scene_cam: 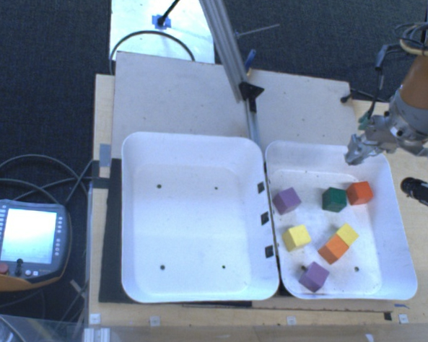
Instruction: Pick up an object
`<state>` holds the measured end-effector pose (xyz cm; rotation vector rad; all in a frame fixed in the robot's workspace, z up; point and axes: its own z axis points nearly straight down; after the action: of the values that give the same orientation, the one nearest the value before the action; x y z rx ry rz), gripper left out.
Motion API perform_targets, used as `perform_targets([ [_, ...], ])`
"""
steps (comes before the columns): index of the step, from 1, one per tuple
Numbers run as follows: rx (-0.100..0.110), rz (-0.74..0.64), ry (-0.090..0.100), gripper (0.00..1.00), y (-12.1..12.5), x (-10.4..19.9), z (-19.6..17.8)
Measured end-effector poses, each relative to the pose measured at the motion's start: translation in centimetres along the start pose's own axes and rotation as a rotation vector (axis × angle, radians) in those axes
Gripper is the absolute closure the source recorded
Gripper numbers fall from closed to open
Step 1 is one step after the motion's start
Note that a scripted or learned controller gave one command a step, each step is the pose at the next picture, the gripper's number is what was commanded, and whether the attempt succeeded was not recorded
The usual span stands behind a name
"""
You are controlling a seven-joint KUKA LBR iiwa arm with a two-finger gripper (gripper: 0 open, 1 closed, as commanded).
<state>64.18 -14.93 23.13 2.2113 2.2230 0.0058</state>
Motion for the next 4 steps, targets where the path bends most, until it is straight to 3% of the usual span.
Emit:
perform_targets([
  [2, 0.008, -0.004, 0.004, 1.0, -3.3, 9.5, 1.6],
  [3, 0.006, -0.006, 0.004, 1.0, -4.6, 15.0, 1.0],
  [4, 0.007, -0.005, 0.005, 1.0, -7.6, 19.4, -0.2],
])
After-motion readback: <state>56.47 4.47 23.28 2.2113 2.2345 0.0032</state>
